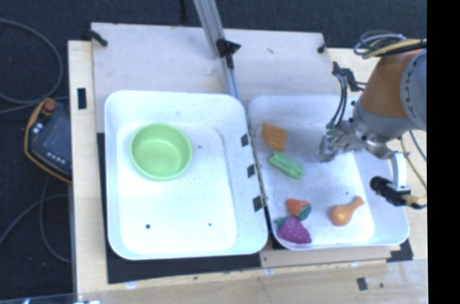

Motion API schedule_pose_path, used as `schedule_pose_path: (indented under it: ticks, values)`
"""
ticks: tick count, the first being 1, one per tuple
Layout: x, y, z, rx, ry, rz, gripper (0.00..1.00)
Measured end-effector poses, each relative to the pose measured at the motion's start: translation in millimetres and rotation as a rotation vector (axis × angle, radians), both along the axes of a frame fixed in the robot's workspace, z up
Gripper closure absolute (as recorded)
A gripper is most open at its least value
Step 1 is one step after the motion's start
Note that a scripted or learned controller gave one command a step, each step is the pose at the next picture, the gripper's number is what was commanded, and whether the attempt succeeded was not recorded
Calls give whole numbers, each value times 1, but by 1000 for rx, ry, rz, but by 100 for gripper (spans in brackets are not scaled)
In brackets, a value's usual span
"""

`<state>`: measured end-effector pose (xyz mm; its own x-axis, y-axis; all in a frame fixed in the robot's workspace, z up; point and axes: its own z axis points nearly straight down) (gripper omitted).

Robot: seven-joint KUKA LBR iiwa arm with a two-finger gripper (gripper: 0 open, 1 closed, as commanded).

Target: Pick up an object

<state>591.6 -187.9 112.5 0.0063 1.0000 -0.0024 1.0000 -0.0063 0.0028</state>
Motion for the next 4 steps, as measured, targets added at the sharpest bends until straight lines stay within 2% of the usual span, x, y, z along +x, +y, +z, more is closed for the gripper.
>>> schedule_pose_path:
  ticks: [1, 2, 3, 4]
  values:
    - [2, -2, 44, 1, -3, 4, 100]
    - [2, 5, 104, 1, -5, 10, 100]
    - [3, 5, 106, 2, 0, 12, 100]
    - [7, 48, 111, 4, 1, 14, 100]
